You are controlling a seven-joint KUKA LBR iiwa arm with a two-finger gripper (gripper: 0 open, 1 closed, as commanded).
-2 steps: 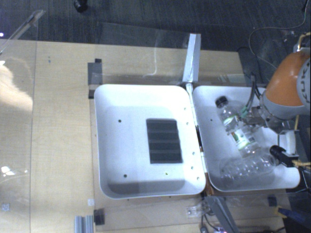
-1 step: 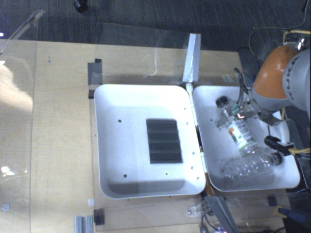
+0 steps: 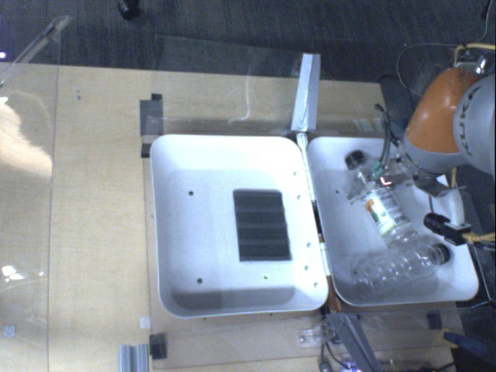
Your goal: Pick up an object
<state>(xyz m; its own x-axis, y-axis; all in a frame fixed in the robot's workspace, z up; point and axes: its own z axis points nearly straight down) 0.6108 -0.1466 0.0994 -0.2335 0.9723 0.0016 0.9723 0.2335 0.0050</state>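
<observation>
The bench [image 3: 93, 231] lies bare and pale on the far left. Next comes the left bin [image 3: 194, 169], and on its floor a dark ribbed rectangular pad [image 3: 262, 225] sits a little right of middle, flat, with white floor showing all round it and well clear of every wall. Right of the divider is the right bin [image 3: 341, 239]. A small dark round cap [image 3: 355, 160] lies near its back wall. Right of the cap a clear bottle with a green and white label [image 3: 382, 211] lies tilted, and nearer the front wall lies a second clear bottle with a black cap [image 3: 399, 264]. The pincer [image 3: 385, 175] is just above the labelled bottle's upper end; how far its fingers are apart I cannot tell.
</observation>
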